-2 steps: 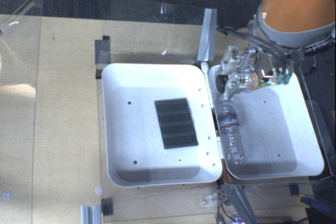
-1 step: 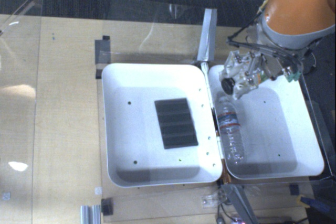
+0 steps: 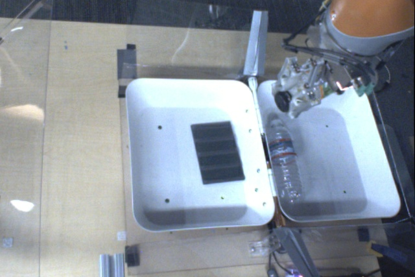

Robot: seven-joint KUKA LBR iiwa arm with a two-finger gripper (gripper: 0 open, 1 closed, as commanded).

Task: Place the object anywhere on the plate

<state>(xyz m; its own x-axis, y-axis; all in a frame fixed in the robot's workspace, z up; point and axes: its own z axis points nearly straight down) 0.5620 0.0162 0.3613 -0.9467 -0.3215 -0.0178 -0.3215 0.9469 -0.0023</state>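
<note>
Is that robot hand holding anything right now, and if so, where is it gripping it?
Nothing appears held. The gripper hangs over the right bin, and the clear bottle lies flat in it, ungripped.

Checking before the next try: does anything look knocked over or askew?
The clear bottle lies on its side along the left wall of the right bin. The black ridged plate sits slightly skewed in the left bin. Nothing looks spilled or damaged.
</note>
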